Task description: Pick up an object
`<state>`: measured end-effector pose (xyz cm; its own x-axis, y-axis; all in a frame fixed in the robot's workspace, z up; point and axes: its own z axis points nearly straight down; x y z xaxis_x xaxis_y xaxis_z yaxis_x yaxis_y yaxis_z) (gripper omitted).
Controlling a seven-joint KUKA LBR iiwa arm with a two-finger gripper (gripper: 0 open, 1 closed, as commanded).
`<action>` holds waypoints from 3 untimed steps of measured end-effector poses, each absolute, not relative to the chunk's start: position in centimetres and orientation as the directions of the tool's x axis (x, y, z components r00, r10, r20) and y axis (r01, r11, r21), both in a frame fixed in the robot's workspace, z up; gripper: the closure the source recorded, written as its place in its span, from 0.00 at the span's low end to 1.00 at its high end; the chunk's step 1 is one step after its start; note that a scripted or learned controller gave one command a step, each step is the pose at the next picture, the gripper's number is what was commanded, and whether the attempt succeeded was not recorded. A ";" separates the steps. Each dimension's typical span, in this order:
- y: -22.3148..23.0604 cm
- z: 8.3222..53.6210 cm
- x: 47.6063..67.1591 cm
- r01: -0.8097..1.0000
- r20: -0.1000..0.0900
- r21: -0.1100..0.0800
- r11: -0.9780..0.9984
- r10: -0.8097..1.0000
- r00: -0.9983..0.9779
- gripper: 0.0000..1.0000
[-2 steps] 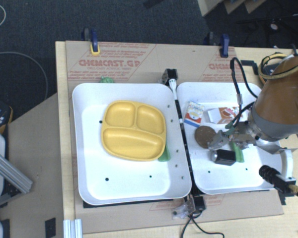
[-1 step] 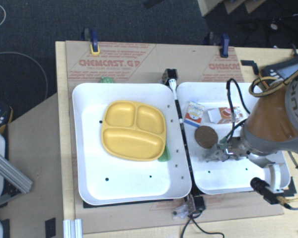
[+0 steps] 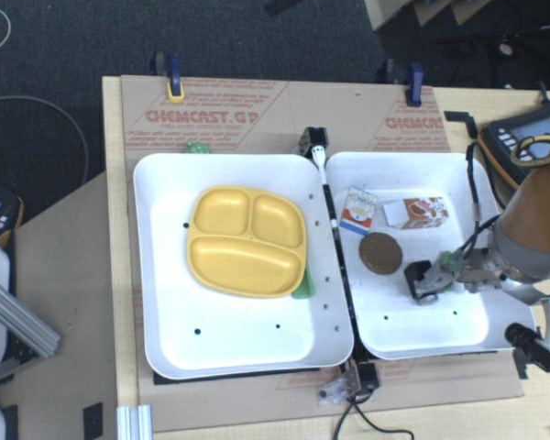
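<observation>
Pincer (image 3: 423,282) low in right bin (image 3: 467,333), grip state unclear. Brown round disc (image 3: 380,253) just left of it. Two snack packets (image 3: 358,209) (image 3: 418,212) beyond. Yellow divided plate (image 3: 247,241) far left, in left bin (image 3: 165,273).

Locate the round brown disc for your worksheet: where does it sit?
The round brown disc lies in the right bin, left of the gripper and just below the small carton.

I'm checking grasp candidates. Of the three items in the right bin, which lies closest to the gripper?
The round brown disc, just left of the gripper. The two printed packets lie farther up the bin.
</observation>
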<state>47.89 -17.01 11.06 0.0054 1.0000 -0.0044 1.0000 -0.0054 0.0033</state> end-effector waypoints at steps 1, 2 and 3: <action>-15.4 8.4 51.5 1.000 -0.001 0.003 0.003 1.000 -0.003 0.00; -15.5 9.8 51.5 1.000 -0.003 0.008 0.001 1.000 -0.001 1.00; -7.0 19.1 58.3 1.000 0.000 0.015 0.012 1.000 -0.012 1.00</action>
